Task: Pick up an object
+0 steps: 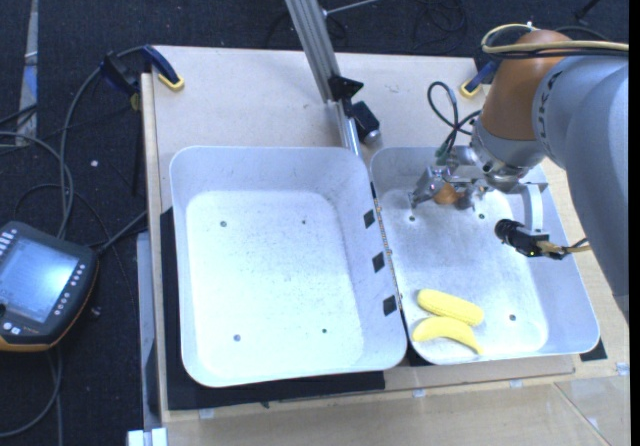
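Observation:
Two yellow banana-shaped pieces lie side by side near the front of the right bin [560,329], one [451,306] just behind the other [446,334]. My gripper [440,190] hangs over the back left part of that bin, well behind the bananas. A small orange-brown thing [449,197] shows right at the gripper's tip. Whether it is held or lies on the bin floor under the gripper is unclear. The grey arm with its orange band [515,94] comes in from the right.
The left bin [270,264] adjoins the right one along a raised shared rim [383,254]. A slanted metal pole [315,34] comes down to the back of that rim. A teach pendant [40,284] and cables lie on the floor at left.

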You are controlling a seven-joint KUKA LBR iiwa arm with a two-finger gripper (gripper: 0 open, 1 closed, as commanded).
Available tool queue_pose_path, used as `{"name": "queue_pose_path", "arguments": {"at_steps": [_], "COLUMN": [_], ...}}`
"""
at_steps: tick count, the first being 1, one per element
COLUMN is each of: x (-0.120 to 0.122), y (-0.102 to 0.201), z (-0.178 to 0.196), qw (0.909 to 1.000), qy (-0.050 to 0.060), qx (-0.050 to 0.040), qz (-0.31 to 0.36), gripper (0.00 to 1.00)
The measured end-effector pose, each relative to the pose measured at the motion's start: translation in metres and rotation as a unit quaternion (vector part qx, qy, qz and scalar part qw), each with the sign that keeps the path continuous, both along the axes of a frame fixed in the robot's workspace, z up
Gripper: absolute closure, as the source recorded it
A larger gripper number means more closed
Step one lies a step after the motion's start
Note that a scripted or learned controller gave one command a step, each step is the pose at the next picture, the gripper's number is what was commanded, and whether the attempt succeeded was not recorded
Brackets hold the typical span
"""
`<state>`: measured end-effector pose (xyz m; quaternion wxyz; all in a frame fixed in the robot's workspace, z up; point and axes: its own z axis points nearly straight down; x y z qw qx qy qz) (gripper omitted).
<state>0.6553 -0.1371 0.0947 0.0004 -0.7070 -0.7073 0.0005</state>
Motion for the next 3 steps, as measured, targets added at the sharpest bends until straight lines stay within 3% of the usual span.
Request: {"name": "queue_pose_path", "arguments": {"at_steps": [1,3], "x": [0.0,0.001], "y": [0.0,0.003], "z": [0.011,0.097], "qw": [1.0,1.0], "qy": [-0.001,-0.002], "qx": [-0.0001,-0.0002], "qz": [0.0,0.0], "gripper": [1.0,1.0]}}
